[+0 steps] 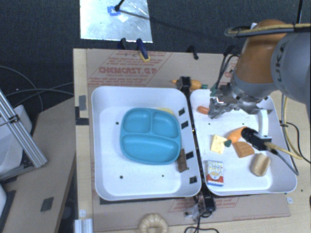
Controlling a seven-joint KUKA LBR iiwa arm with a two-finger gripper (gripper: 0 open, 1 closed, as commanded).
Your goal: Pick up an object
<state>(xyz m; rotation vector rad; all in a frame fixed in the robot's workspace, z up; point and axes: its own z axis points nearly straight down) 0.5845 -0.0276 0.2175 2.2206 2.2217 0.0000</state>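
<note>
Grey arm w/ orange band comes in from the right. Its gripper (216, 108) hangs over the far-left part of the right white bin (240, 178). Jaws: can't tell if wide or narrow from this angle; nothing seen held.

Nearest candidate is the small orange-red oblong piece (202, 109), just left of the jaws. It lies flat on the bin floor, long axis approx. left-right. Next move is prob. a short shift left, then a drop. Room is tight: the bin's left & far walls are both near it. The floor is smooth white, so the piece may slide.

5 other options lie nearer:
- yellow cheese-like wedge (218, 143)
- orange carrot-shaped piece (235, 133)
- tan bread-like slice (243, 150)
- tan rounded lump (260, 164)
- small red-white carton (215, 173)

Left white bin (109, 169) holds 1 blue 3-section plastic plate (149, 135).
</note>
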